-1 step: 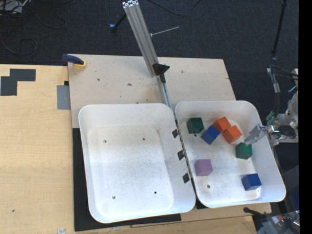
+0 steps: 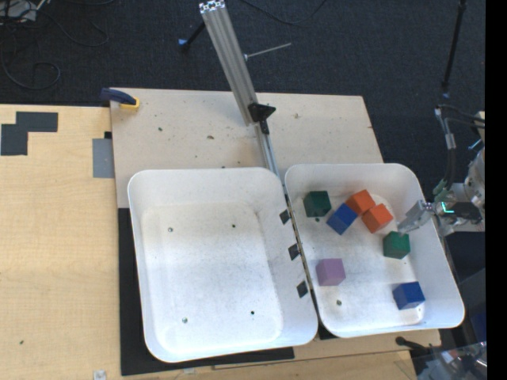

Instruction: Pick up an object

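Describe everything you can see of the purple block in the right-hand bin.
The small purple cube-shaped block looks like matte foam or painted wood, pale lilac on top with a darker shaded side. It sits flat on the floor of the right shallow white bin, in its lower-left part, turned slightly askew to the bin walls. Nothing touches it: it stands apart from the other blocks and from the bin's left wall. A tiny dark speck lies on the bin floor just below it.
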{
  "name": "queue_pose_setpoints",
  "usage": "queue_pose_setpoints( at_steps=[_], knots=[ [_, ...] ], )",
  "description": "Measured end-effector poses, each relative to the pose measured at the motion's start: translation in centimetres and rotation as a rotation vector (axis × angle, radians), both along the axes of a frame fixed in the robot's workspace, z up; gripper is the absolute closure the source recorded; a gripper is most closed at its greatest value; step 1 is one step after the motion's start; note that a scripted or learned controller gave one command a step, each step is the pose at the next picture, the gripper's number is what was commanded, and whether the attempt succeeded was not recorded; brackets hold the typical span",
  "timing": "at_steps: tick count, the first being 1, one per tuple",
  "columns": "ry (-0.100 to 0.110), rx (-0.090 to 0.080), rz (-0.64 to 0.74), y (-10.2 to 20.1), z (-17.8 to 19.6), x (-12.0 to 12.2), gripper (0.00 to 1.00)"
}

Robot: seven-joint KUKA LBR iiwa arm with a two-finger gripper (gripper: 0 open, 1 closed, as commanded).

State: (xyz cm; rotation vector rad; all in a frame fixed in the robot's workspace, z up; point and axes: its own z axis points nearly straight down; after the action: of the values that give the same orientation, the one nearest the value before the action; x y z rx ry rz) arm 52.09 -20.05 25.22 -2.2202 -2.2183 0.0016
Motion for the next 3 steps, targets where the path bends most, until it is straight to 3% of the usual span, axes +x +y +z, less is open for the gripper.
queue_pose_setpoints(
  at_steps=[3],
  knots=[
    [0.006,0.002,-0.002,-0.6,-15.6,0.4,0.0]
  ],
)
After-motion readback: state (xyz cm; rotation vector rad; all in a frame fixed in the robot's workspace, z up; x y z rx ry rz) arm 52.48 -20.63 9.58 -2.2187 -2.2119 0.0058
